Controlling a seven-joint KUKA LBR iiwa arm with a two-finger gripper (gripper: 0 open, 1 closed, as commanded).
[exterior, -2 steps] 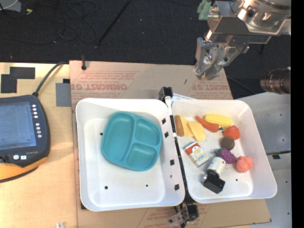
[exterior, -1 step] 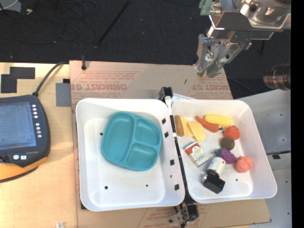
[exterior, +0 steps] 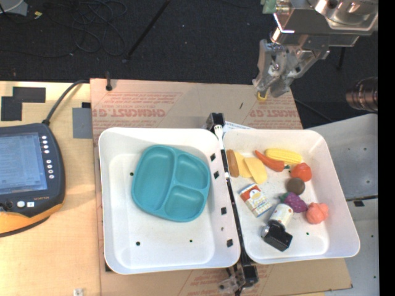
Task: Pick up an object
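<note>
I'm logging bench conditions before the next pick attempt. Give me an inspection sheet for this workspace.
Surface: two white bins side by side on cardboard; left bin, right bin.
Job's things: right bin holds a corn cob, carrot, tomato, purple piece, pink piece, small carton, black-capped bottle and yellow wedge.
Clutter: teal divided plate in the left bin.
Grippers: gripper raised beyond the right bin's far edge, nothing seen between its fingers.
Cables: black cables on the dark floor behind.
Surroundings: pendant at left.
</note>
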